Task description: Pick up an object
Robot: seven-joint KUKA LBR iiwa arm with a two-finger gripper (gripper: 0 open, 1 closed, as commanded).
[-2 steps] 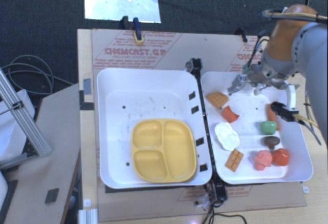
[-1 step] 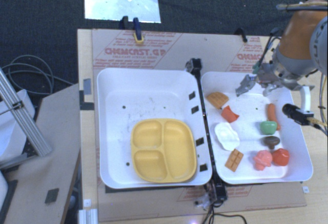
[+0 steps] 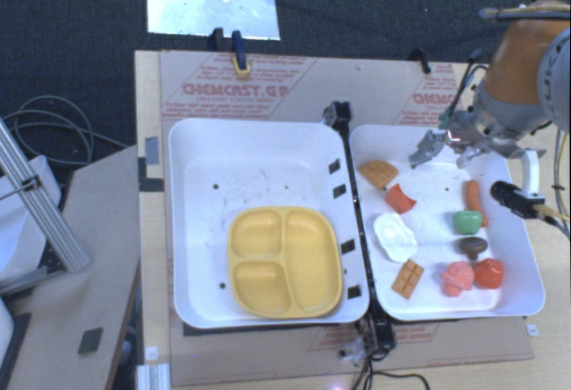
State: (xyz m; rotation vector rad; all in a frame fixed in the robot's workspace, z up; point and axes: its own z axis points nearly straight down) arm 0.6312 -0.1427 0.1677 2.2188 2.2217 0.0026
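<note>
The camera view looks down on a counter (image 3: 268,80) bearing two white bins side by side. The left bin (image 3: 201,201) holds a yellow divided tray (image 3: 285,261) toward its near edge. The right bin (image 3: 526,290) carries the small play-food pieces: a tan waffle (image 3: 378,173) near its far left corner, a red wedge (image 3: 400,198) just below it, a white piece (image 3: 394,238) against the left wall, a brown wafer (image 3: 408,278) near the front, a pink piece (image 3: 459,278) and a red piece (image 3: 489,272) touching at the near right corner, a brown lump (image 3: 473,246), a green piece (image 3: 467,221) and an orange carrot (image 3: 473,195) along the right side.

The arm reaches in from the right, and the gripper (image 3: 428,150) hangs over the far edge of the right bin; nothing sits between its fingers, though whether they are spread or closed I cannot tell. The waffle looks the nearest candidate: it lies just to the gripper's left and a little toward the front, its long side running across the bin, so a short shift leftward and a descent would likely reach it
</note>
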